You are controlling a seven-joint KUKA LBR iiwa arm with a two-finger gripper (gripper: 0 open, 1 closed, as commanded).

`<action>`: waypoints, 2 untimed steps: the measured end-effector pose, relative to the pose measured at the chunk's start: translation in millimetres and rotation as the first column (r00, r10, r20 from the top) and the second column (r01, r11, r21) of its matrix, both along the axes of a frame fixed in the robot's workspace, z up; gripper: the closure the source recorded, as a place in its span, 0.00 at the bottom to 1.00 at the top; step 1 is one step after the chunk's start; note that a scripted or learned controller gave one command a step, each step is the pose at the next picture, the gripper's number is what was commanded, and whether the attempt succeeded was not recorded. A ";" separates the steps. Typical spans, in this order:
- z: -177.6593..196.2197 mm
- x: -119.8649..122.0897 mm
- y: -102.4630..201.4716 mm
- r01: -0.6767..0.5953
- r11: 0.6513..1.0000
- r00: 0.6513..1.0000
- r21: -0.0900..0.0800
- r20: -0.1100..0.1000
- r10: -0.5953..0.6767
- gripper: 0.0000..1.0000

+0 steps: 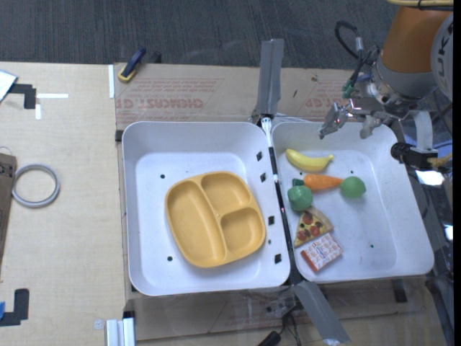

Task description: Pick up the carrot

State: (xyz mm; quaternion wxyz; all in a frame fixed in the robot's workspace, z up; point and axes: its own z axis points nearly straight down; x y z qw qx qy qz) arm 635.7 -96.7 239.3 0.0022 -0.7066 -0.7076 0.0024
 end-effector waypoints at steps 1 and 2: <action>-50.6 -13.8 20.0 -0.263 0.965 0.965 0.002 0.001 0.263 0.00; -142.2 -28.0 -24.4 -0.147 0.989 0.989 -0.002 0.016 0.147 0.00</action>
